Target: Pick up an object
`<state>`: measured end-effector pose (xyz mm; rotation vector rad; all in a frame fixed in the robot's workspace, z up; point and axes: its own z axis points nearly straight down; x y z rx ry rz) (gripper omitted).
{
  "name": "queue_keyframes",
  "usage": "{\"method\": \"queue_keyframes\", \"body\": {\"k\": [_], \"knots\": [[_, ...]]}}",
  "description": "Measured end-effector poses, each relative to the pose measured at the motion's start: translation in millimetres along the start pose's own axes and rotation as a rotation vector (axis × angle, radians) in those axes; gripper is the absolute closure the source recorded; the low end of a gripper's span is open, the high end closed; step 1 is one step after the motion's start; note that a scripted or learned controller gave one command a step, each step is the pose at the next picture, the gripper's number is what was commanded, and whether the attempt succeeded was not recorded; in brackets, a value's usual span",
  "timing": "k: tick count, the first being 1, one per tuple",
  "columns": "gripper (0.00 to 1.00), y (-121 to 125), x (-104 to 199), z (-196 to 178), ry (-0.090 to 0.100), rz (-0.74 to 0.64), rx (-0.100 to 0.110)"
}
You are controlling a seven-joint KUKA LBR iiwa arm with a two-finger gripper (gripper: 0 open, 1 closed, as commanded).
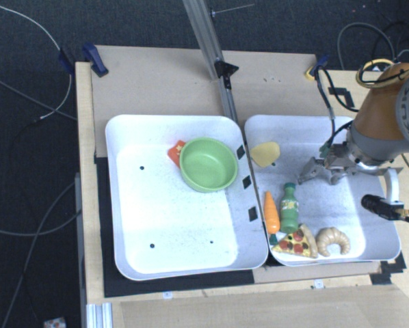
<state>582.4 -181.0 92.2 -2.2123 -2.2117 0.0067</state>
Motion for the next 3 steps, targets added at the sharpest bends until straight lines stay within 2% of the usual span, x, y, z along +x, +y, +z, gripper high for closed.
{"method": "queue_keyframes", "body": {"k": [1, 2, 3], "knots": [[1.0, 1.9, 0.3, -16.2, 0.0, 0.0, -0.008], [1.0, 4.6, -4.1, -62.7, -0.007, -0.001, -0.019], [1.0, 5.8, -3.6, -119.2, -0.007, -0.001, -0.02]]}}
